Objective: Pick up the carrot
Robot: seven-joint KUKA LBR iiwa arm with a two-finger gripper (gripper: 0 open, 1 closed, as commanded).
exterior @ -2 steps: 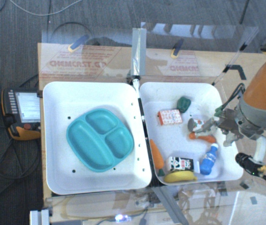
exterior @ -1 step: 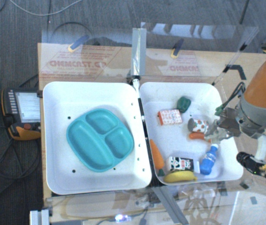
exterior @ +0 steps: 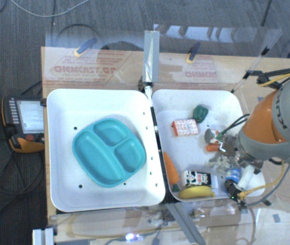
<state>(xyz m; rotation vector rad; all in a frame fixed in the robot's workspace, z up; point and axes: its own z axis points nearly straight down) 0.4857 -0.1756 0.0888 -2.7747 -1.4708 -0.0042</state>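
The carrot is a long orange piece lying against the left wall of the right bin, near its front, just left of a black-and-white carton. My gripper hangs low over the right half of the same bin, about a hand's width right of the carrot and apart from it. A small orange-red bit shows right at the gripper's tip. The grey arm with its orange band comes in from the right.
In the right bin also lie a yellow banana at the front, a red-and-white box and a dark green lump further back. The left bin holds a teal divided plate.
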